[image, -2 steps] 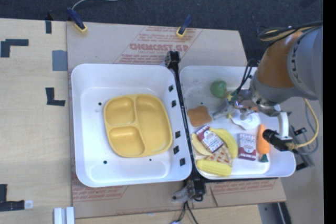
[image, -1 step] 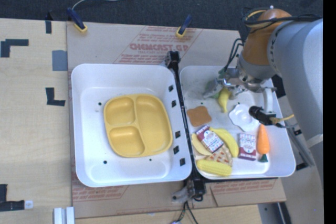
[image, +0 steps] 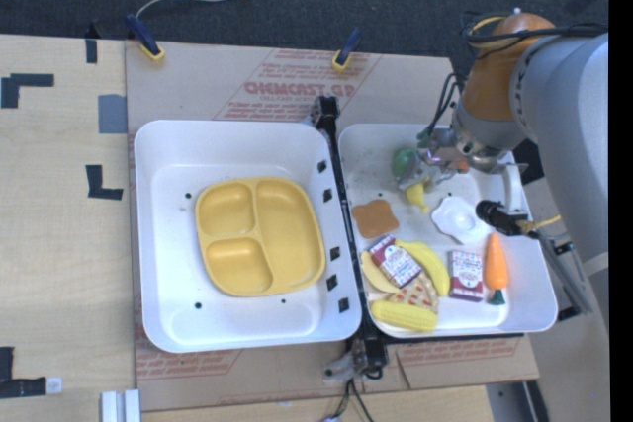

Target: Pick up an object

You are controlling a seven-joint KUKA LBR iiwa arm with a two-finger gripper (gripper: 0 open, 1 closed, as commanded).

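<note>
The gripper (image: pixel 427 165) hangs low over the far part of the right bin (image: pixel 539 311), just beside a green object (image: pixel 404 158) and a small yellow piece (image: pixel 415 196). Whether its claw is open or closed cannot be told. To grasp well, it should centre over the green object and keep away from the bin's far edge.

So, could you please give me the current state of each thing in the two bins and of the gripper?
Yellow divided plate: upright in left bin.
Toast slice: flat.
Banana: lying under a red packet.
Corn cob: on its side.
Carrot: lying down.
Gripper: low over right bin.
</note>
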